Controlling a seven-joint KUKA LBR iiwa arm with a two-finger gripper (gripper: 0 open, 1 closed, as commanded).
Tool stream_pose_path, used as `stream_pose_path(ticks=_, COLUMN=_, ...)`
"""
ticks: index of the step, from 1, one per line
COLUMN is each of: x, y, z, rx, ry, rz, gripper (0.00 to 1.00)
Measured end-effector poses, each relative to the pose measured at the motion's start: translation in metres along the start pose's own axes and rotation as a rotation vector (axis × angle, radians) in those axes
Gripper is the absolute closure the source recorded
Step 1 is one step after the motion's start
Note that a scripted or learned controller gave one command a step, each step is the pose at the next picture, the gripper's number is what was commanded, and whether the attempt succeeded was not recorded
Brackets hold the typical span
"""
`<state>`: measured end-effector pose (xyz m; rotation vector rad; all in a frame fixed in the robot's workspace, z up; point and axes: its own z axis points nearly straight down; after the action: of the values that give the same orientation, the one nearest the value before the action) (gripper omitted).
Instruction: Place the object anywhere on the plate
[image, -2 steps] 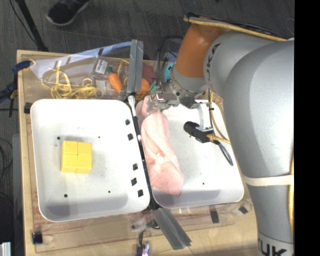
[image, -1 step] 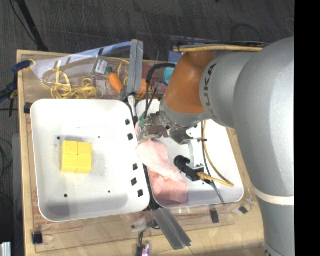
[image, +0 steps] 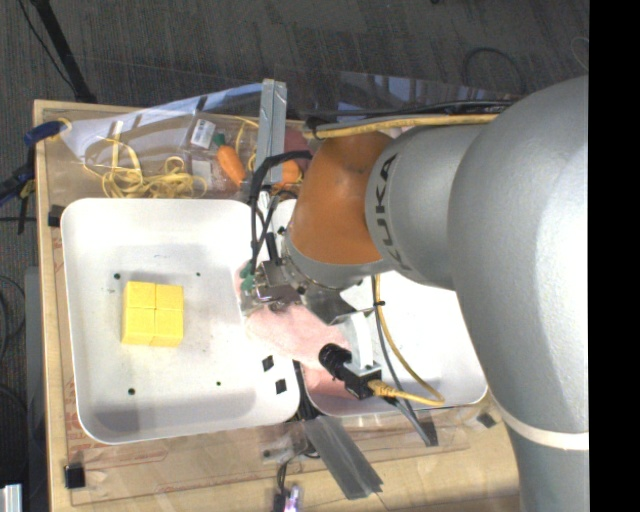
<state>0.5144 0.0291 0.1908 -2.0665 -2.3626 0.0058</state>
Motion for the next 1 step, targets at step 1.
stream_pose_path(ticks=1, x=0.0459, y=0.0241, z=-0.0003, rx=-0.001, ry=0.0, rz=-0.031, gripper=1.0)
